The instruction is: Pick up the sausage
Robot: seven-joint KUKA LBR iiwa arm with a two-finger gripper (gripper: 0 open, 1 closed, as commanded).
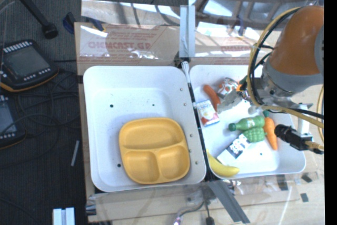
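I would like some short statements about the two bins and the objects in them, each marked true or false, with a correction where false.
1. The yellow divided plate lies in the left bin. True.
2. The sausage lies on the yellow divided plate. False: it lies in the right bin, near the divider.
3. The banana lies at the near-left corner of the right bin. True.
4. The green bottle stands upright. False: it lies on its side.
5. The carrot lies beside the green bottle. True.

sausage (211, 95) lies in the right bin (284, 166) beside the end effector (235, 96).
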